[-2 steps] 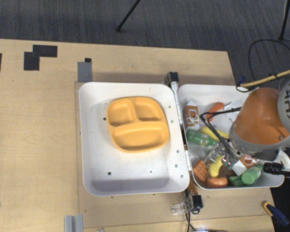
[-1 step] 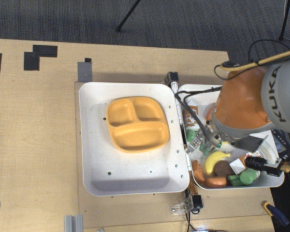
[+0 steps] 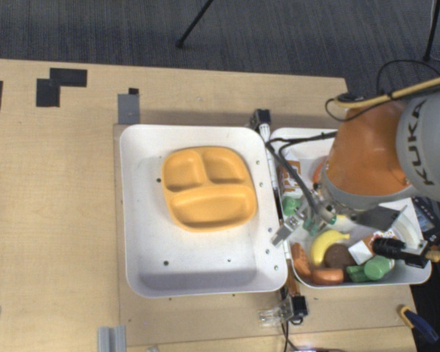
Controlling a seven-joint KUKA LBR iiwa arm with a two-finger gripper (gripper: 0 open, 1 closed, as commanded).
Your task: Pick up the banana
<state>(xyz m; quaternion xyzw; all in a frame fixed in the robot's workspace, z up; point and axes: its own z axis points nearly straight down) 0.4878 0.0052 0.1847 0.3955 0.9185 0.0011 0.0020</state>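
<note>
Right white bin [image 3: 418,273]; curved yellow banana [image 3: 325,244] among toy food

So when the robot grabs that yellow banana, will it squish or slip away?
The banana looks smooth and glossy, like toy plastic, so it probably stays stiff rather than squishing. Its curved, rounded shape may let it slip or roll. It sits crowded among other toy foods in the right bin, so neighbours could get nudged.
</note>
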